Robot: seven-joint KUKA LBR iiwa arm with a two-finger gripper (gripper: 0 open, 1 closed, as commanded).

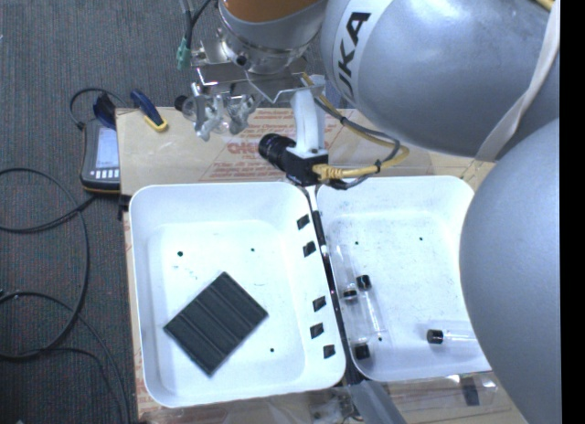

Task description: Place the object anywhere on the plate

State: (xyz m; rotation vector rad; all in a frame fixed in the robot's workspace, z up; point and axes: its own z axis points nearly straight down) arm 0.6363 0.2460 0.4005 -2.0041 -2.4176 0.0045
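1. The dark ribbed plate [217, 322] lies flat in the left bin [146, 230], tilted like a diamond, toward the near side.
2. A clear syringe-like object [359, 308] with black ends rests in the right bin [411, 203], just across the shared wall from the plate; a smaller clear piece with a black cap [446, 334] lies further right.
3. The pincer [219, 113] hangs above the worktop [183, 153] beyond the left bin, well apart from the plate; whether it's wide or narrow, I cannot tell.
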